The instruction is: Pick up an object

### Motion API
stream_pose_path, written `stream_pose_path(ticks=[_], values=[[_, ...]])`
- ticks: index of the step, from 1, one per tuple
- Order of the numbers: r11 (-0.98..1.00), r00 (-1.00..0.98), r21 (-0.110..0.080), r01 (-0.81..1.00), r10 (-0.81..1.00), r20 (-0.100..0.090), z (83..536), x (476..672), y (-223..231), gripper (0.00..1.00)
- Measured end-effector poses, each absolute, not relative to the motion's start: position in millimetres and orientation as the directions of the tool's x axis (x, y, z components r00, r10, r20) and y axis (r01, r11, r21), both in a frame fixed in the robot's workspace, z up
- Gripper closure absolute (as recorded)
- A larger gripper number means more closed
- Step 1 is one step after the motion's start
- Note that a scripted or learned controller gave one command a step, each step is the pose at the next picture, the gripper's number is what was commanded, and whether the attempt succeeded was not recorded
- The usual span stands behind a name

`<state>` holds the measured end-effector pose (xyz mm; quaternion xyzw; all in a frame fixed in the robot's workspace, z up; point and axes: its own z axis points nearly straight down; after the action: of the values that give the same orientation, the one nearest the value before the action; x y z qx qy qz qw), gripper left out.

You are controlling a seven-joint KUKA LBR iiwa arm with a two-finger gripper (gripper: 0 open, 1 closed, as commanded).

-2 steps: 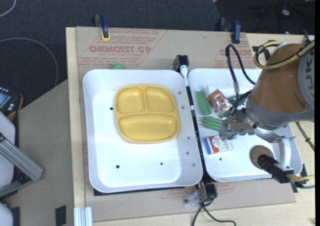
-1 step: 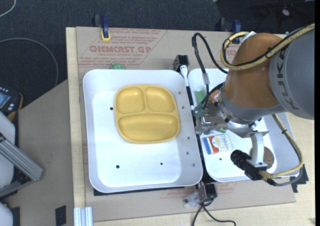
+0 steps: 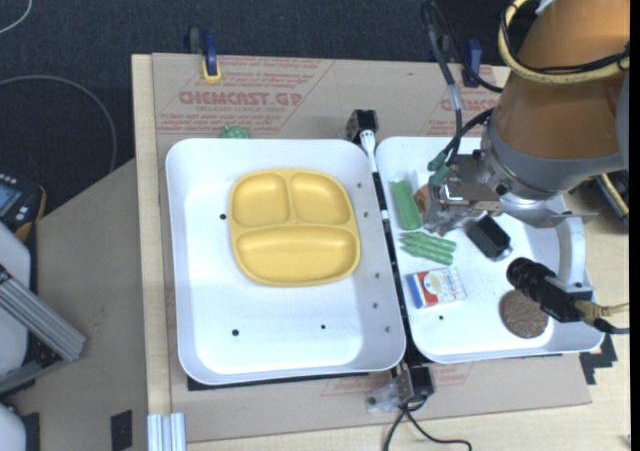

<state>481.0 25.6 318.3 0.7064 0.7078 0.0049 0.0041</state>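
In the right bin point(image 3: 470, 339) lie a green stick-like piece point(image 3: 405, 204), a green ribbed piece point(image 3: 428, 246), a small red, white and blue packet point(image 3: 437, 288), a black block point(image 3: 489, 237) and a brown round disc point(image 3: 522, 315). My gripper point(image 3: 448, 195) hangs low over the upper left part of that bin, just right of the green stick and above the ribbed piece. The arm's grey and orange body point(image 3: 560, 89) covers the bin's upper right part. A small brownish thing shows beside the gripper, partly hidden.
The left bin point(image 3: 200, 269) holds a yellow three-compartment tray point(image 3: 294, 226). A black cylindrical part point(image 3: 540, 287) on a bracket overhangs the right bin's lower right. Clamps and cables sit at the board's edges.
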Motion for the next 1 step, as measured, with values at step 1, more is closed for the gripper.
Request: stream_pose_path(ticks=[1], values=[[-0.002,0.002,0.004,1.000,1.000,-0.002,297.2,532.4,3.9,1.00]])
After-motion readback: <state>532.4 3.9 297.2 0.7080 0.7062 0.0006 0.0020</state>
